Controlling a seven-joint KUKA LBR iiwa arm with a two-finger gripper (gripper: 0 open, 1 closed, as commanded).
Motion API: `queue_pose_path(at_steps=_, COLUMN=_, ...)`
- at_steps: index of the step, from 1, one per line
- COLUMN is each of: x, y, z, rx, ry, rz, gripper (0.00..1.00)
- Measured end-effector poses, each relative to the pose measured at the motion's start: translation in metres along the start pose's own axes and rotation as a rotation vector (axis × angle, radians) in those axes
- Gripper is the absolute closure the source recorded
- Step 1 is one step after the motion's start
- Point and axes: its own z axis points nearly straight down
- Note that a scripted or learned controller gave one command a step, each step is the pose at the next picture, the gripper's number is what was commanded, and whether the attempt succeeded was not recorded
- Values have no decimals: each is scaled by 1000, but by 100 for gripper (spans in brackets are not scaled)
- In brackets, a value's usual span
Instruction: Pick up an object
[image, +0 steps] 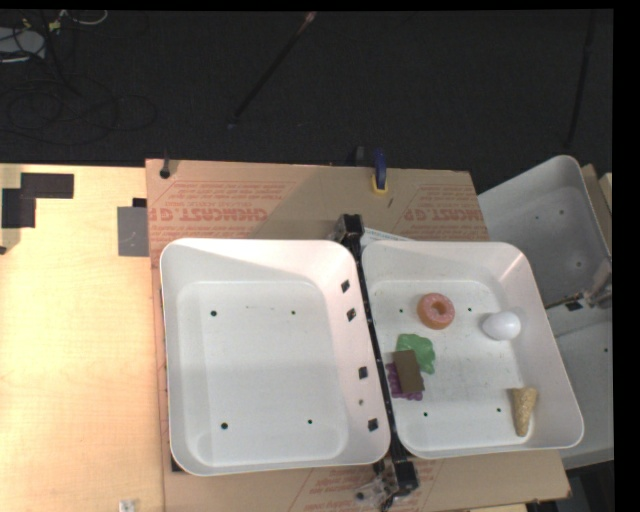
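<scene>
At the table's (70, 350) near edge, two shallow white plastic bins sit side by side on a sheet of brown cardboard (300, 205). All the candidates for pickup lie in the right bin (470, 258).

Nearest is a tan cone (524, 410), ridged like a wafer, lying alone by the near right corner. It looks light and stiff, and its taper would likely let it slide out of a pinch unless it is taken across the wide end.

Toward the divider is a tight cluster: a knobbly purple piece (405, 390), a flat brown block (407, 370) touching it, and a crumpled green piece (418, 350) just behind. The block offers straight, parallel sides, but its neighbours crowd the approach.

Farther back, a smooth white egg (501, 325) rests near the right wall. Being round and glossy, it would probably roll or squirt free. Beside it is a pink ring doughnut (436, 310), matte and soft-looking, standing clear of the rest. It seems the easiest catch, pinched across one side of the ring.

The left bin (260, 270) shows its smooth floor dotted with small holes.

Beyond, a blue clamp (379, 172) pins the cardboard's far edge. How the fingers stand cannot be told.
</scene>
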Motion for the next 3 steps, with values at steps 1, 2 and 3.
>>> queue_pose_path(at_steps=1, x=7, y=0, z=-41, rx=0, ry=0, rz=0, gripper=100)
queue_pose_path(at_steps=2, x=-23, y=-3, z=165, rx=20, ry=7, rz=2, gripper=100)
queue_pose_path(at_steps=3, x=-2, y=1, z=80, rx=-3, ry=0, rz=-2, gripper=100)
